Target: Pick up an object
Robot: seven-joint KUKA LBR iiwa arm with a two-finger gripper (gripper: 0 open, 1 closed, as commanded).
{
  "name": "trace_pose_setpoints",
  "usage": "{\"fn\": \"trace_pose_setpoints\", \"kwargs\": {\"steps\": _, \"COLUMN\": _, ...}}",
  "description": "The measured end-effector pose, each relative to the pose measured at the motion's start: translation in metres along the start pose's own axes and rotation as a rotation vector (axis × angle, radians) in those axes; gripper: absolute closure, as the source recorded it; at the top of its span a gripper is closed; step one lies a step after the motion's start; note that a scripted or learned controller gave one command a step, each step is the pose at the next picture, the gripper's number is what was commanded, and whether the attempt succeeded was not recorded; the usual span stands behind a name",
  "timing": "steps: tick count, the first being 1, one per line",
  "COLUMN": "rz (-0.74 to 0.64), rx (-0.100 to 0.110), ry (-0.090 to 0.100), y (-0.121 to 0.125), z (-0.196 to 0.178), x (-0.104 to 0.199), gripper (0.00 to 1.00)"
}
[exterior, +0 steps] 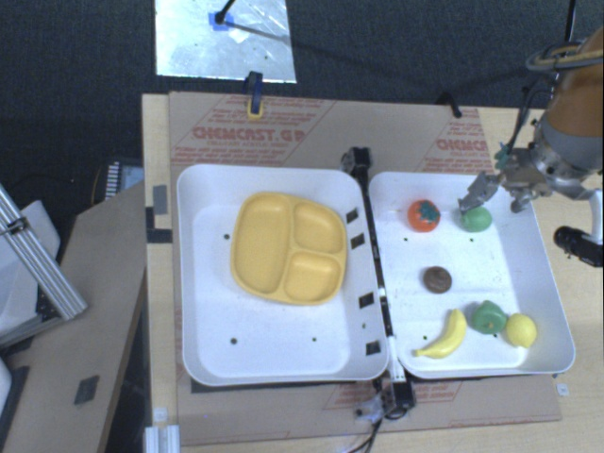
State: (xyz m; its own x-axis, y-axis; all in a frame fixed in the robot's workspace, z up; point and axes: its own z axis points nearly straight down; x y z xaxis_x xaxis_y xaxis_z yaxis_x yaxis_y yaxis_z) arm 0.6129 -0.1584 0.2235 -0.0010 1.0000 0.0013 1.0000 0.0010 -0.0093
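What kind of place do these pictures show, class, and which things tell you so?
Probably a robotics lab bench for pick-up trials: a robot arm reaches over two white bins, one holding a yellow divided tray, the other toy fruit like a banana.

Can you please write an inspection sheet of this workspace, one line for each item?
Surface: two white bins, left bin and right bin, on a brown board.
Job's things: in the right bin, a tomato, green ball, brown round piece, banana, green pepper, lemon.
Clutter: yellow divided plate in the left bin.
Grippers: gripper just above the green ball; finger state unclear.
Cables: wires at the board's front edge.
Surroundings: dark floor, shiny sheet.
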Motion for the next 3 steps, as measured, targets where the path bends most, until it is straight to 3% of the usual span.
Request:
{"fn": "trace_pose_setpoints", "kwargs": {"steps": 1, "rz": -0.002, "rx": -0.011, "ry": -0.002, "y": 0.002, "z": -0.006, "x": 0.0, "gripper": 0.0}}
{"fn": "trace_pose_setpoints", "kwargs": {"steps": 3, "rz": -0.001, "rx": -0.009, "ry": -0.002, "y": 0.013, "z": 0.098, "x": 0.002, "gripper": 0.0}}
